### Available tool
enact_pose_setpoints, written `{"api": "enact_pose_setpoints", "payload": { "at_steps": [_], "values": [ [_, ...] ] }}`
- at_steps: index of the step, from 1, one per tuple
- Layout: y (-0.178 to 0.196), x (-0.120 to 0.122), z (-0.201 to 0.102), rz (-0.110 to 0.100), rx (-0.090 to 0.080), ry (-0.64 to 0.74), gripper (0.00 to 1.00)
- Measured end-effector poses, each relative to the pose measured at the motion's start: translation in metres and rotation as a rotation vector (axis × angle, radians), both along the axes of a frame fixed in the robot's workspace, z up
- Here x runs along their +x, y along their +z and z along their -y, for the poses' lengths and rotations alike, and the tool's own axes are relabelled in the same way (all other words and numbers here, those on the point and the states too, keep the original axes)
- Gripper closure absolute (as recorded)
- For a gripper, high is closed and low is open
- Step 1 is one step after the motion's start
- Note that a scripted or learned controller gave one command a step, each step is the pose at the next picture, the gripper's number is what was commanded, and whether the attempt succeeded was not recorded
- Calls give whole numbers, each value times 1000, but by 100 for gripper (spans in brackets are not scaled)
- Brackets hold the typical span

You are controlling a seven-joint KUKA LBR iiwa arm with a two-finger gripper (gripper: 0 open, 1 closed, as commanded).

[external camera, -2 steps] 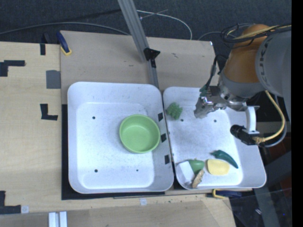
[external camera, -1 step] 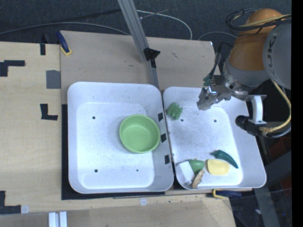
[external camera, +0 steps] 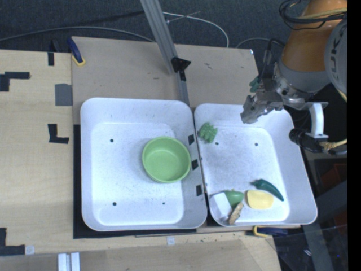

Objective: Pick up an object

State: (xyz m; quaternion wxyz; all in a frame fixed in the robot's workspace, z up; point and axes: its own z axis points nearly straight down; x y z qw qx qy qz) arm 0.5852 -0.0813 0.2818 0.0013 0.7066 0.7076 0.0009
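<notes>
A green bowl point(external camera: 166, 160) sits in the left bin point(external camera: 96, 123). The right bin point(external camera: 293, 168) holds a small green toy point(external camera: 207, 132) at its far left and a yellow piece point(external camera: 259, 199) near. The gripper point(external camera: 251, 114) hangs over its far edge.

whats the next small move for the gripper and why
Probably a short shift left and down toward the small green leafy toy. The gripper hangs over the right white bin at its top rim with nothing visibly between its fingers, and that toy lies alone on bare floor, the closest object to it.
</notes>
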Motion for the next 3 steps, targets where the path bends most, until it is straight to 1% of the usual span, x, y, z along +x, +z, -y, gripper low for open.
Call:
{"api": "enact_pose_setpoints", "payload": {
  "at_steps": [1,3],
  "values": [
    [-15,-8,-54,-6,2,5,100],
    [-22,-46,-137,-7,1,4,100]
  ]
}}
